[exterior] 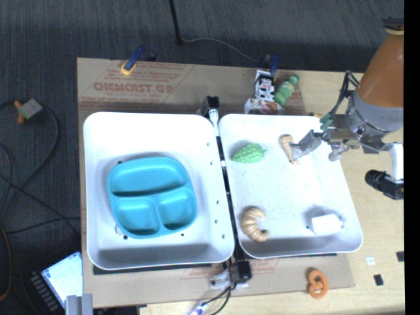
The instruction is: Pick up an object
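The right bin (341, 195) holds several small things. A green bumpy item (249, 153) lies at its back left. A pale peach piece (286, 144) lies at the back middle. Near the front sit a tan croissant-shaped item (254, 223) and a white block (326, 224). My gripper (308, 146) hangs low over the back right of this bin, its tip right beside the peach piece. I see nothing held in it.
The left bin (98, 176) holds a blue divided tray (152, 195). On the bench behind the bins stand a small printed figure (262, 92) and a green toy (285, 90). An orange ring-shaped item (317, 283) lies in front of the right bin.
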`<state>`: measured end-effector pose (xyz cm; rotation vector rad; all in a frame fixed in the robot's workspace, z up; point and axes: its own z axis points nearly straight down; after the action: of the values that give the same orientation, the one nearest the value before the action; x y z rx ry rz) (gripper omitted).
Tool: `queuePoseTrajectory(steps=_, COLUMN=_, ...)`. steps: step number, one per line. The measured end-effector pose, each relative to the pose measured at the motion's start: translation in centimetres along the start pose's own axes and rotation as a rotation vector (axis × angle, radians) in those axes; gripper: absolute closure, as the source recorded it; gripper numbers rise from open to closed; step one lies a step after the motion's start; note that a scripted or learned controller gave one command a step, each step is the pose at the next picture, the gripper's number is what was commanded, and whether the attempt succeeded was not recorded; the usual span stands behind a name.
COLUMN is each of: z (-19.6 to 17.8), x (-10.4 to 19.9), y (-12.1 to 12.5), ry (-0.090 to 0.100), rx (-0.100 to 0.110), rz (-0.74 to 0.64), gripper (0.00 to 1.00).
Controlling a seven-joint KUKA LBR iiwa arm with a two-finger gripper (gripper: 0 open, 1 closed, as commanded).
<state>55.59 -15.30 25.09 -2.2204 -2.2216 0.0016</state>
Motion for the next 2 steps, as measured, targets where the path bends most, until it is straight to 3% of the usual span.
queuePoseTrajectory(steps=1, z=13.3, x=-4.8, y=-0.1, ry=0.001, rx=0.003, rz=0.002, gripper=0.00)
queuePoseTrajectory(steps=2, z=14.4, x=2.2, y=6.9, ry=0.000, rx=-0.001, rz=-0.001, gripper=0.00)
